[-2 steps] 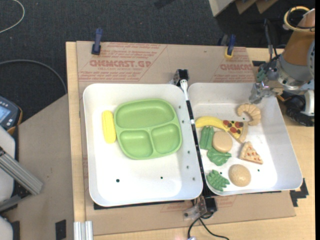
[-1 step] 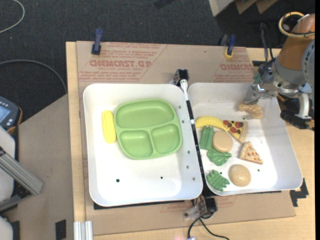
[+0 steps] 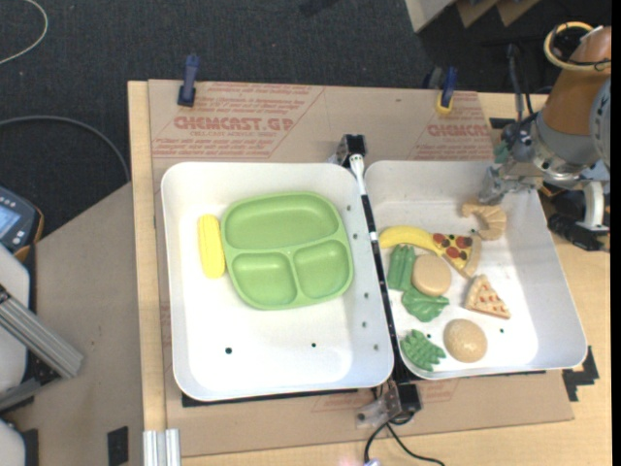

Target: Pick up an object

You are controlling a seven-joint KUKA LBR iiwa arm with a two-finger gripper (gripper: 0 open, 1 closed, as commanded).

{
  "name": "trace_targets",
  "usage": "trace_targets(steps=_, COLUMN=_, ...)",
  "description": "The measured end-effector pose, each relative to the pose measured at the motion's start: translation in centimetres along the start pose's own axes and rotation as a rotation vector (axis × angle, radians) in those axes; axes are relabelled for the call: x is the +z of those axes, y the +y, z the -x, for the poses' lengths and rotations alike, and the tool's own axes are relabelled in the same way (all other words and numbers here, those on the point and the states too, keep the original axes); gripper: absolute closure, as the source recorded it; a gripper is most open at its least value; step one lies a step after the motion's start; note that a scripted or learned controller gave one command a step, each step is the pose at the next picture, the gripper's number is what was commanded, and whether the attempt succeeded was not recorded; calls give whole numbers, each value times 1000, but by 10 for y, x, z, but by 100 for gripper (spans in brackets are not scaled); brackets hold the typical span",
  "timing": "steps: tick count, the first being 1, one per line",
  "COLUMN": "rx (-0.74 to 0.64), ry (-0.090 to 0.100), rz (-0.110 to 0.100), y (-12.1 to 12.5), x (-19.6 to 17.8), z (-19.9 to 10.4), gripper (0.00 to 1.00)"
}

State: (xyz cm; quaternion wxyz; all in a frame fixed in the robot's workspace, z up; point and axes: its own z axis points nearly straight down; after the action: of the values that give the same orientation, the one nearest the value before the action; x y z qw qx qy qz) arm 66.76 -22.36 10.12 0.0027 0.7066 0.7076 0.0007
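Arm: the grey arm with its orange band reached in from the right, over the far right corner of the right bin (image 3: 553, 289).
Claw: the claw (image 3: 505, 184) hung low over that corner, just above a tan, bread-like piece (image 3: 485, 217); whether it was spread or pressed together could not be told, and nothing showed between its tips.
Likely target: judging by that position, the tan piece was the object to be picked, lying against the bin's far side, apart from the main cluster, so easier to reach alone.
Other food in right bin: a banana (image 3: 408, 236), two pizza slices (image 3: 456, 248), round buns (image 3: 433, 277) and green leafy pieces (image 3: 402, 270) lay crowded together near the middle and front.
Left bin: the left bin (image 3: 194, 357) held a green divided tray (image 3: 287, 250) with a yellow corn-like piece (image 3: 210, 246) just beside it.
Tabletop: both bins sat side by side on a cardboard sheet (image 3: 243, 115) clamped at its far edge, probably to stop sliding.
Progress: the pick looked not yet made.
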Motion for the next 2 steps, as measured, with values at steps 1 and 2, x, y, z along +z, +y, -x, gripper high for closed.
trace_targets(steps=1, rx=0, ry=0, rz=-1, y=0, x=-7, z=0, gripper=100)
trace_targets(steps=2, rx=1, ry=0, rz=2, y=0, x=-52, z=1, gripper=100)
